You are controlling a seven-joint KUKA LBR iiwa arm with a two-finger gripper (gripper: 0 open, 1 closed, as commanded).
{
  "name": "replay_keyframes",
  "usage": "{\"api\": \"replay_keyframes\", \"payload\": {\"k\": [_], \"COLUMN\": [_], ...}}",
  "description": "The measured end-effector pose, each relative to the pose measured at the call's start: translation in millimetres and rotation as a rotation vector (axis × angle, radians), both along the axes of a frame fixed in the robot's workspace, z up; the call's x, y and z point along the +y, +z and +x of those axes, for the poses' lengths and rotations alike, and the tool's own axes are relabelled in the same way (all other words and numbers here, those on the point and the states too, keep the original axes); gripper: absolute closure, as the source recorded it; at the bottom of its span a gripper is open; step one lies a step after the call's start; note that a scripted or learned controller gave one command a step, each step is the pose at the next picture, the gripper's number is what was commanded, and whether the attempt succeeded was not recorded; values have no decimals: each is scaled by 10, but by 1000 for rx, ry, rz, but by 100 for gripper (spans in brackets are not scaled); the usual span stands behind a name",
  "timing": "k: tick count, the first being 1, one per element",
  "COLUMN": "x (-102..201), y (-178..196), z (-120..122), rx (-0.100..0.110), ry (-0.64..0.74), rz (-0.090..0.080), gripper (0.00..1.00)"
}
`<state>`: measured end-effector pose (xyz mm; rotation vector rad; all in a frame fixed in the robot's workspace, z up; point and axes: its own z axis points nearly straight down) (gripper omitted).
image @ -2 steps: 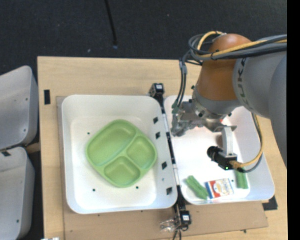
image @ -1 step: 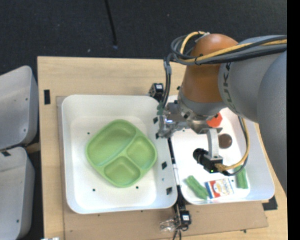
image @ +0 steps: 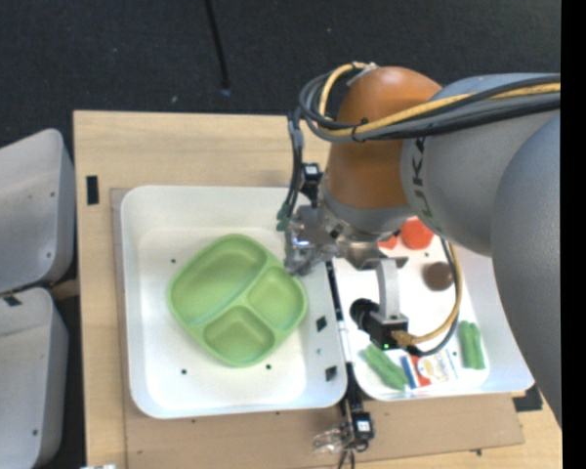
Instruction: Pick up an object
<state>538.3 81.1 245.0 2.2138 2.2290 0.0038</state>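
Note:
A light green plate [image: 236, 301] with three compartments lies flat in the left white bin [image: 142, 262], toward its right side. My gripper [image: 299, 254] hangs below the orange wrist band [image: 376, 154], right over the wall between the two bins and at the plate's upper right edge. The wrist hides most of it. In the right bin [image: 503, 360] lie an orange-red object [image: 416, 233], a brown round object [image: 437, 277], a green stick-like piece [image: 472, 345], another green piece [image: 381, 364], and a small colourful card [image: 427, 369].
The grey arm covers the upper right of the view and part of the right bin. A black part with a cable [image: 366, 318] hangs over the right bin's left side. White panels [image: 20, 223] stand to the left of the wooden bench [image: 186, 145].

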Motion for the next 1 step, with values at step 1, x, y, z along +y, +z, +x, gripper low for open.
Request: {"api": "replay_keyframes", "payload": {"k": [1], "x": [-24], "y": [-9], "z": [5], "rx": [1], "ry": [-4], "rz": [-1], "gripper": [0]}}
